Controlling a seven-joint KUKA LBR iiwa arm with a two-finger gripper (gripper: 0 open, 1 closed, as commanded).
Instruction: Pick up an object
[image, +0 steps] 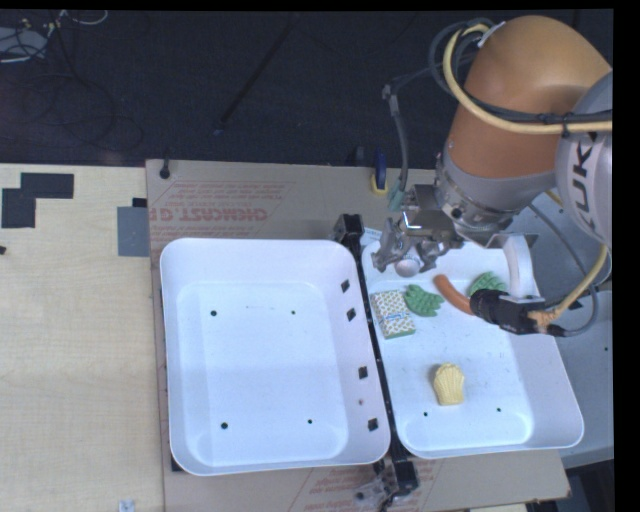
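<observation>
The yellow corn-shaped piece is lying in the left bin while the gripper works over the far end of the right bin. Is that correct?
Not quite. The camera view shows the yellow corn-shaped piece lying in the right bin, toward its near end, not in the left bin. The rest holds: the gripper is over the far end of the right bin.

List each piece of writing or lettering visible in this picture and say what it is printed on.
"UK": large letters on the grey robot arm, cut off at the frame edge.
Red print on the brown cardboard sheet: upside down, too blurred to read.
Small patterned green-and-white box: markings too small to read.
</observation>
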